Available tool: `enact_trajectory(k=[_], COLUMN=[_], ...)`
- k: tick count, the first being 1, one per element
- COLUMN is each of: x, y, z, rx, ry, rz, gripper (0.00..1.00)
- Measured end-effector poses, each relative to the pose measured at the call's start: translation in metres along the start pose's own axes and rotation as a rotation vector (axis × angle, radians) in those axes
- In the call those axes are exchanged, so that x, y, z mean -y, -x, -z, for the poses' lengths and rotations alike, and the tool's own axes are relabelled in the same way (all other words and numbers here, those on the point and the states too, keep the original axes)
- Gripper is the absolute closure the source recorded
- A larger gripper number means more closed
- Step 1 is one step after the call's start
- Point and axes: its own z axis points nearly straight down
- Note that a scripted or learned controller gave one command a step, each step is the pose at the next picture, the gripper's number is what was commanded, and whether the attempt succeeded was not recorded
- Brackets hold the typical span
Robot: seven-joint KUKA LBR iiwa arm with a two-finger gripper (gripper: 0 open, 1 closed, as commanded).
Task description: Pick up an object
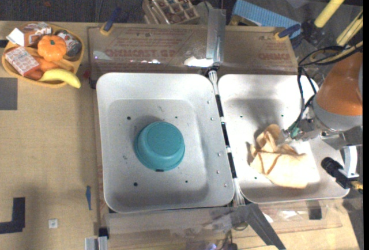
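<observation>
A teal bowl (pixel 160 145) lies upside down in the middle of the left bin (pixel 115 99). A crumpled tan cloth (pixel 277 162) lies in the right bin (pixel 253 93), toward its front. My gripper (pixel 286 136) reaches in from the right and is down at the cloth's upper right edge, touching or just above the fabric. The arm's orange band (pixel 343 93) sits above the right bin's right side.
A basket of toy fruit and boxes (pixel 41 54) stands on the bench at the far left. A cardboard wall (pixel 155 47) runs behind both bins. Cables and crates lie beyond it.
</observation>
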Motion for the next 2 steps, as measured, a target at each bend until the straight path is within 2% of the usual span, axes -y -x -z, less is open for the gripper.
enact_trajectory(k=[1,2], x=[0.0,0.0], y=[0.0,0.002], z=[0.0,0.01], rx=[0.0,0.003], ry=[0.0,0.003], rz=[0.0,-0.003], gripper=[0.0,1.0])
